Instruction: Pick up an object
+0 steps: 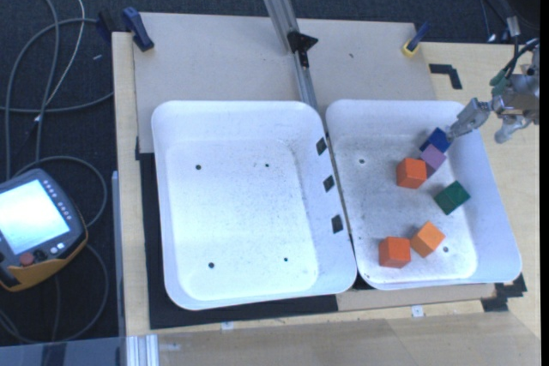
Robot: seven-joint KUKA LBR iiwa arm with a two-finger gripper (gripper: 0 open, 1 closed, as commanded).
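In the left bin (236,210) the white floor lies bare. The right bin (369,184) holds an orange block (412,172), a purple (433,157), a blue (437,139), a green (451,197) and two more orange ones near its front rim. Over its right rim hangs the gripper (467,120), just beside the blue block.
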